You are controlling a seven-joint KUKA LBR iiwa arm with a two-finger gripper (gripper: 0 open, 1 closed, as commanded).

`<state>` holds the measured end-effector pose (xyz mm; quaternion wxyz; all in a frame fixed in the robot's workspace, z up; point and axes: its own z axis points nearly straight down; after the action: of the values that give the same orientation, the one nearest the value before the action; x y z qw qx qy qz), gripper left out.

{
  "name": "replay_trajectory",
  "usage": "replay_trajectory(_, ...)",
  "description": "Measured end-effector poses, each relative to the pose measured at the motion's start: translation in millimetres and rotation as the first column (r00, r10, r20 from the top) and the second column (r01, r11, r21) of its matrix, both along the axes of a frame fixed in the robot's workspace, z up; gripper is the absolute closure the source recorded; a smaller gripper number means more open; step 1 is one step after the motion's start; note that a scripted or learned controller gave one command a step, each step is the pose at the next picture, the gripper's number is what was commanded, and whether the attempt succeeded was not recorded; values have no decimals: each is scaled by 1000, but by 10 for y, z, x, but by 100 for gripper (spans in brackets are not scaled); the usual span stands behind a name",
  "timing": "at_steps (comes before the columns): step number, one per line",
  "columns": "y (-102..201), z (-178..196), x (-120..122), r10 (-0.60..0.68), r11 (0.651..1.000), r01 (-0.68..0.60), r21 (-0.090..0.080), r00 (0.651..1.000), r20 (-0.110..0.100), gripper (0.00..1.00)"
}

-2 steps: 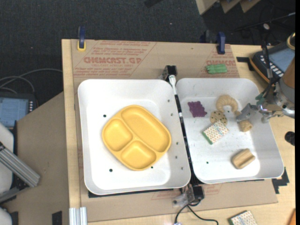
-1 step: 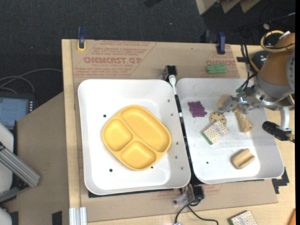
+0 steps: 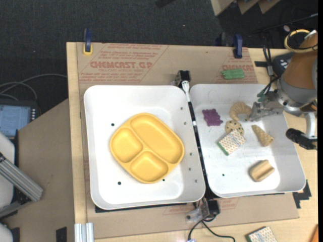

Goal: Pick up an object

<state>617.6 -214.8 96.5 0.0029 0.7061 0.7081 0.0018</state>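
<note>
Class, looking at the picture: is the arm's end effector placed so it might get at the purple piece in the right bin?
Probably yes. The end effector hangs over the right bin, and the purple piece lies bare on the floor, apart from its neighbours, nothing covering it.

Worktop fittings and surroundings

The worktop [image 3: 126,67] is a tan board printed with red lettering along its far edge. A blue clamp [image 3: 88,40] grips its far left corner and another blue clamp [image 3: 237,45] sits on the far edge toward the right. A small green block [image 3: 233,74] lies near the far right corner. A black bracket [image 3: 183,77] stands at the far end between the bins. Dark carpet [image 3: 101,9] lies beyond the far edge.
</note>
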Motion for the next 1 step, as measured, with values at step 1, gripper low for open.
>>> replay_trajectory(1, 0, -7, -2, 0, 1000, 0, 0, 1000, -1, 0)
